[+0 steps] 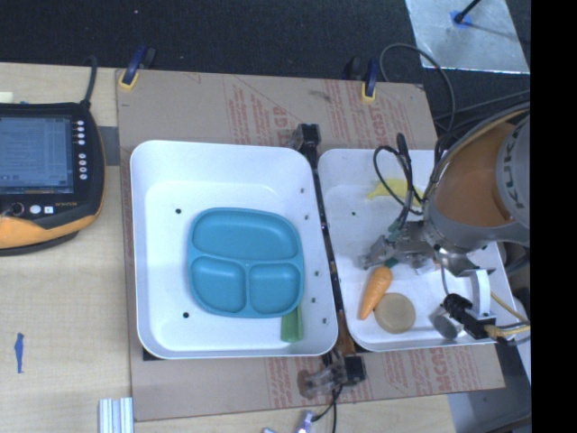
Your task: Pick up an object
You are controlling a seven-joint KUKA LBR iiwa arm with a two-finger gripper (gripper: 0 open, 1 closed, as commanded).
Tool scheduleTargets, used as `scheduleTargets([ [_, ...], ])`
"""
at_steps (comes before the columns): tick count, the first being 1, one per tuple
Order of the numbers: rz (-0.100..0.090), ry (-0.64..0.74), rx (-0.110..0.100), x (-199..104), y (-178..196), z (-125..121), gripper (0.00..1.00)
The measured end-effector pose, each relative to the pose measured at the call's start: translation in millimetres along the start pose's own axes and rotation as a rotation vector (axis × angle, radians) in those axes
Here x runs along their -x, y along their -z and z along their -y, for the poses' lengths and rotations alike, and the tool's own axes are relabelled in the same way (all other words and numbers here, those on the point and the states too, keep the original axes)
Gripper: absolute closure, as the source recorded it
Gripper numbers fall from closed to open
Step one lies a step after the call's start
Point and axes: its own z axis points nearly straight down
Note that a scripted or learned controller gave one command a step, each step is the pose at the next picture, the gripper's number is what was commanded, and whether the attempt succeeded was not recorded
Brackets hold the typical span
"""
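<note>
In the right bin (pixel 347 206) an orange carrot (pixel 373 293) lies tilted, its green top pointing up and to the right. Just to its right sits a tan round disc (pixel 395 314). A yellow piece (pixel 389 188) lies near the bin's far side, partly behind cables. My gripper (pixel 386 255) hangs low over the bin, right at the carrot's green top, with the grey and orange arm (pixel 473 192) covering the bin's right part. I cannot make out whether anything is held.
The left bin (pixel 149 242) holds a blue divided plate (pixel 243 262) and a green block (pixel 290 325) by its near right corner. A teach pendant (pixel 41 174) lies on the bench at far left. Black cables (pixel 401 165) loop above the right bin.
</note>
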Motion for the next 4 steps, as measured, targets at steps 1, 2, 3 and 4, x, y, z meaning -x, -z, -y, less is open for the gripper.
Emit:
scheduleTargets([
  [1,0.002,0.003,0.001,1.4,10.9,-0.9,1.0],
  [2,0.0,-0.002,0.004,7.4,91.9,-34.8,1.0],
  [3,0.0,-0.003,0.005,17.6,109.7,-22.8,1.0],
  [4,0.0,-0.003,0.005,17.6,109.6,-22.7,0.0],
])
